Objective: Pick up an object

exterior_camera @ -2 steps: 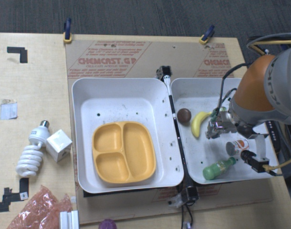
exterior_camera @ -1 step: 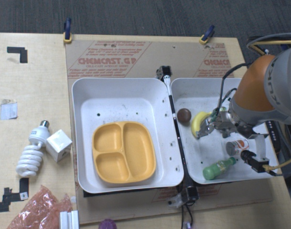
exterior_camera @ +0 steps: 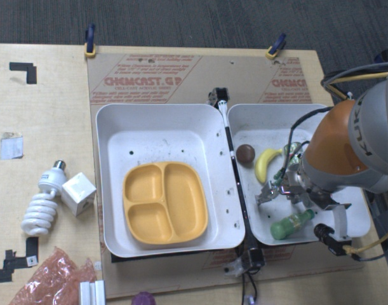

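Gripper (exterior_camera: 268, 196) sits low in the right bin (exterior_camera: 244, 121), just below the banana (exterior_camera: 265, 164) and above-left of the green bottle (exterior_camera: 291, 224); can't tell how far it's open or if it has hold of anything. Brown ball (exterior_camera: 245, 154) lies just left of the banana, near the bin's left wall. Left bin (exterior_camera: 111, 122) holds a yellow divided plate (exterior_camera: 165, 203); a spiral bulb (exterior_camera: 41, 205) and white cube (exterior_camera: 79, 192) lie on the bench to the left.

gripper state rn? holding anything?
Gripper: low in the right bin, between the banana and the green bottle; nothing seen in it, and open or closed cannot be told.
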`<control>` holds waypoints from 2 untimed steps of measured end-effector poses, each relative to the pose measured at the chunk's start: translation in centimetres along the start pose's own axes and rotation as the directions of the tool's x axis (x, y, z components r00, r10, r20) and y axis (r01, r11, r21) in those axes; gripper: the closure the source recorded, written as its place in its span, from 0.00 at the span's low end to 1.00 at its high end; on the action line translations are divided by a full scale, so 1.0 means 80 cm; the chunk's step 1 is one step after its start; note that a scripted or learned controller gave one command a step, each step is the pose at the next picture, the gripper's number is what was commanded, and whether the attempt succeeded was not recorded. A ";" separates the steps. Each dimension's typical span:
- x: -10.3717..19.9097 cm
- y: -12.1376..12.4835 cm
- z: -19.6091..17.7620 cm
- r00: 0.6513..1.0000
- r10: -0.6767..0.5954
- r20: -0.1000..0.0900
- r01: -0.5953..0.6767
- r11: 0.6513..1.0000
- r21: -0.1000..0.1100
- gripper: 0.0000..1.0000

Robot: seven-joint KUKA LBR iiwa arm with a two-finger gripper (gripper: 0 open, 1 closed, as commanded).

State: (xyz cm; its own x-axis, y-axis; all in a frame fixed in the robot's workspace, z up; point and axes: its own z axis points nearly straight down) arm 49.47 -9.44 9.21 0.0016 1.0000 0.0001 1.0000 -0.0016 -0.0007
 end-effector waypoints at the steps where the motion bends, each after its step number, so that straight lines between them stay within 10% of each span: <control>1: -0.001 0.001 -0.012 1.000 0.001 0.001 -0.001 1.000 -0.002 1.00; 2: -0.001 0.001 -0.012 1.000 0.001 0.001 -0.001 1.000 -0.002 0.00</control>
